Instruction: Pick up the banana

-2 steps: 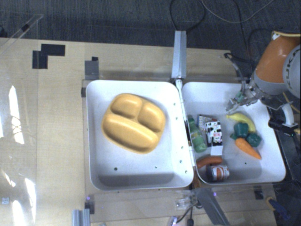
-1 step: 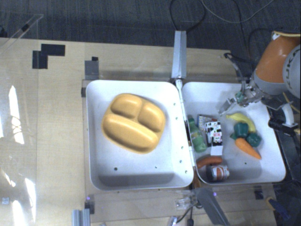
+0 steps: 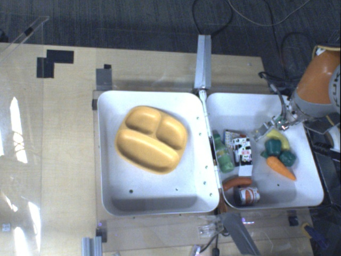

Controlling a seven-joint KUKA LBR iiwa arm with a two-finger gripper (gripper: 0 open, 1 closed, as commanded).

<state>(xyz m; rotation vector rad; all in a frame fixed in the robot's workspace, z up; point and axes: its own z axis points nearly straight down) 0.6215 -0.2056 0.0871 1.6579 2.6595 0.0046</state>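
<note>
The metal two-finger gripper [image 3: 273,126] hovered in the right white bin [image 3: 314,193], jaws apart. The curved yellow plastic banana [image 3: 278,138] lay just below them, beside an orange plastic carrot [image 3: 281,168].

This is a robotics lab or test cell rather than a home. A pale wooden bench [image 3: 64,143] carries two white bins [image 3: 106,159] fixed side by side with metal brackets [image 3: 203,63], black cables [image 3: 240,9] loop over grey carpet [image 3: 106,15], and toy plastic foods [image 3: 152,138] serve as test objects.
</note>
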